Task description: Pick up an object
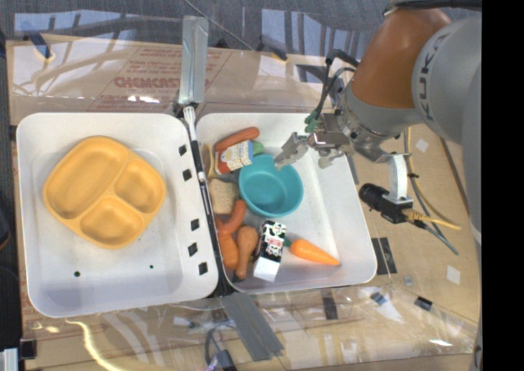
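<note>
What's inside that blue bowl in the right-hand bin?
The blue bowl looks empty: its bare teal inside shows. The gripper hangs over its upper right rim and hides a small part there. What lies beneath the bowl is covered.

arm [426, 58]: grey, orange band above the wrist
left bin [33, 271]: white
right bin [344, 222]: white
divided plate [104, 190]: yellow-orange, plain
bowl [270, 187]: teal
carrot [311, 252]: orange
small carton [270, 250]: white with black cow patches
sausage [236, 139]: red-orange
chicken leg [245, 245]: brown
bench [123, 74]: tan cardboard, red lettering
</note>
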Controlling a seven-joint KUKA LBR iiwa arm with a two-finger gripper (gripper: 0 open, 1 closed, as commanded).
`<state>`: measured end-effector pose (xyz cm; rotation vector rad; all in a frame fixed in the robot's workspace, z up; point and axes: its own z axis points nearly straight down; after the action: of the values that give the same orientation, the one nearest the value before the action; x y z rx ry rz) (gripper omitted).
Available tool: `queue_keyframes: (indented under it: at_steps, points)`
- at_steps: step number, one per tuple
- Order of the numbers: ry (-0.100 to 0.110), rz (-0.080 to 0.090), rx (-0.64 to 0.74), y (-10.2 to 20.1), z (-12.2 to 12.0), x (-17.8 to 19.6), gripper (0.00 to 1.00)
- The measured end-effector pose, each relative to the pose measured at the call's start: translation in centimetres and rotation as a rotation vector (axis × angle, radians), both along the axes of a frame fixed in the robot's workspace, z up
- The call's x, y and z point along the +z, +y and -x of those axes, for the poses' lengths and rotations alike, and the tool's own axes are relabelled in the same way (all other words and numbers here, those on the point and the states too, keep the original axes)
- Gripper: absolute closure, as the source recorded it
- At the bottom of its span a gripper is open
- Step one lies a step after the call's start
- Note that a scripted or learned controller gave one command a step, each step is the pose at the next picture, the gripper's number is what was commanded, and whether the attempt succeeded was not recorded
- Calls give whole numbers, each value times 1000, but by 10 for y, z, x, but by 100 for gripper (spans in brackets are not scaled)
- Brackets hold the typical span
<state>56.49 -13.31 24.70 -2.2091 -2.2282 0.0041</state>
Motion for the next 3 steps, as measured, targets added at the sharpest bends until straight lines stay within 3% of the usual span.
queue_keyframes:
  at_steps: [1, 2, 3]
  points:
    - [-9, 3, -213, 34, -17, -143, 0]
    - [-9, 3, -209, 34, -18, -133, 100]
    - [-1, 2, -429, 59, -10, -51, 100]
